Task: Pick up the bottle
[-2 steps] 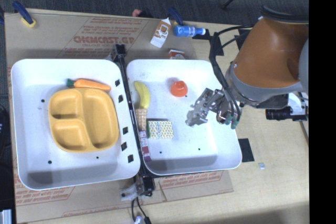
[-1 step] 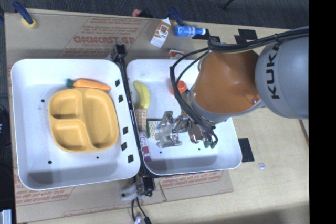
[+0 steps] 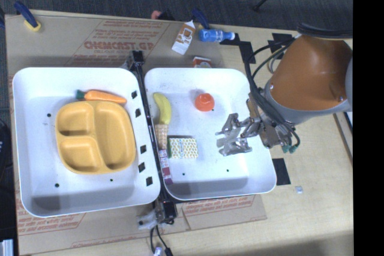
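Jaws (image 3: 231, 136) above right bin (image 3: 255, 180)

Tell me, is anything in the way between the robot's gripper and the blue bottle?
Only the right bin's far wall. The gripper is over that bin, and the blue bottle lies outside on the bench beyond that wall. The round red thing sits off to one side, not between.

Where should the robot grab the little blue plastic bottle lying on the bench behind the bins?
Probably around the middle of the small blue plastic bottle, coming straight down from above. It lies on its side on the wooden bench, its long way running left to right in the view, so squeezing across its narrow round body looks easiest.
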`<move>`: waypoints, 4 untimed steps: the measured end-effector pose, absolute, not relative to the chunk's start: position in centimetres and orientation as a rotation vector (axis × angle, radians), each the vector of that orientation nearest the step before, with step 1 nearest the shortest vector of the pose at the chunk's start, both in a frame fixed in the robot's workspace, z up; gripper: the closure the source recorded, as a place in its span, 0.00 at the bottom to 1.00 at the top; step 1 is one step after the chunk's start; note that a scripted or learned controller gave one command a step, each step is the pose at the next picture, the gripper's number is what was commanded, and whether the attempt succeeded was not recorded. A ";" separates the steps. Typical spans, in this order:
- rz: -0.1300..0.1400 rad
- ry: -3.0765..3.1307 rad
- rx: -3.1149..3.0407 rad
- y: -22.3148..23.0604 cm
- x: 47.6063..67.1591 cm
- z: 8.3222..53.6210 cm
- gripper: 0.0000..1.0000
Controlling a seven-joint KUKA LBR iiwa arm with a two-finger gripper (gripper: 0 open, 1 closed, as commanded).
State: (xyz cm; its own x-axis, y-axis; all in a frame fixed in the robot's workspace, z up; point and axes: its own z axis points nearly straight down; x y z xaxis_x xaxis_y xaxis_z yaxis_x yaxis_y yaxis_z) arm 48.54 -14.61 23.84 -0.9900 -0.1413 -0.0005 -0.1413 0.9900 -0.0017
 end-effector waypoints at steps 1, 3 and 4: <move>-0.002 3.141 0.003 -19.6 48.2 27.3 1.00; 0.000 3.132 -0.261 -18.5 48.0 24.3 1.00; -0.001 3.071 -0.659 -21.1 48.3 22.9 1.00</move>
